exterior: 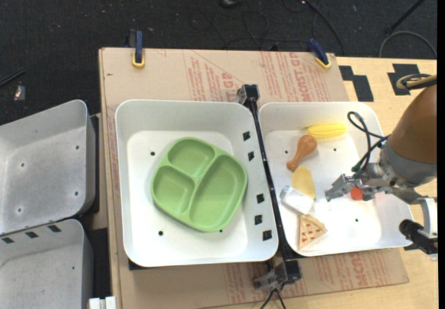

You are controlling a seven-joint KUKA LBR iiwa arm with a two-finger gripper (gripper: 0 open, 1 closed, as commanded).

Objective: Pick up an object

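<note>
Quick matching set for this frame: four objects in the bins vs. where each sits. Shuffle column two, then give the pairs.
Things:
1. green divided plate
2. corn cob
3. pizza slice
4. drumstick

Places:
A. near front edge of the right bin
B. back of the right bin
C. middle of the left bin
D. just in front of the corn, right bin

Pairs: 1-C, 2-B, 3-A, 4-D
</note>
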